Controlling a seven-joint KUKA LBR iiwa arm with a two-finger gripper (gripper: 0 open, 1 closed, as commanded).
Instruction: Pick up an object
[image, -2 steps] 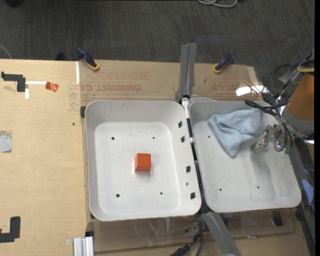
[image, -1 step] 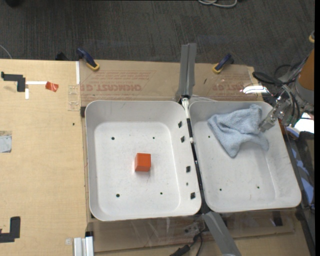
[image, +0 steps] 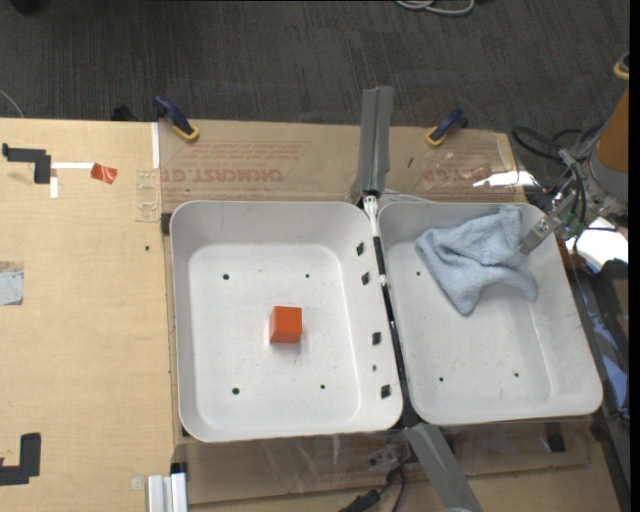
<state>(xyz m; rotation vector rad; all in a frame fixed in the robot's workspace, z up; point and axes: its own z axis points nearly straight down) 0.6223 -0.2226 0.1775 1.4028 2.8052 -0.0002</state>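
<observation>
A grey-blue cloth (image: 470, 262) lies crumpled in the back half of the right bin (image: 500, 380). Its right corner is drawn up toward my gripper (image: 532, 240), which reaches in over the bin's right wall. The fingers are shut on that corner of the cloth. An orange cube (image: 286, 325) sits alone near the middle of the left bin (image: 210, 400), far from the gripper.
The two bins meet at a dark hinged divider (image: 378, 300). Cardboard (image: 270, 165) lies behind them, held by two clamps. A wooden bench top (image: 70, 330) stretches to the left. Cables and the arm's wrist (image: 600, 170) crowd the right edge.
</observation>
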